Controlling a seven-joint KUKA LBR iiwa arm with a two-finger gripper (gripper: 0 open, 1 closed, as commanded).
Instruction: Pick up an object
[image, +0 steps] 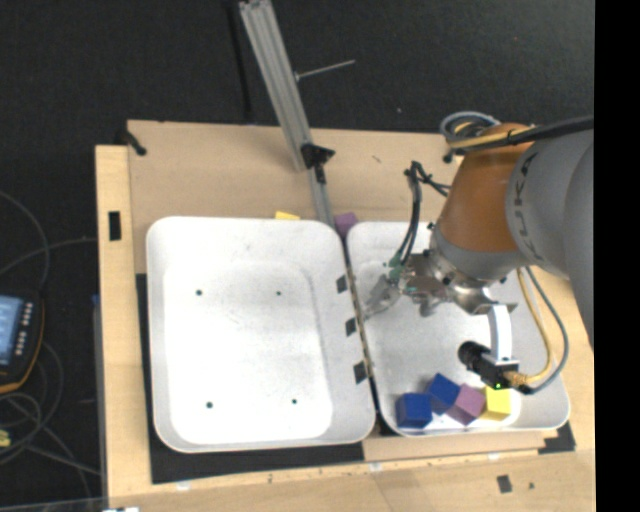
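Gripper low in the right bin near the divider; finger state cannot be told. Four blocks at this bin's near edge: two blue, one purple, one yellow. Left bin alongside.

I work in a robotics lab. My bench is a bare board on dark floor, carrying two white bins. Loose cables and a handheld control pendant lie at the frame's left edge.
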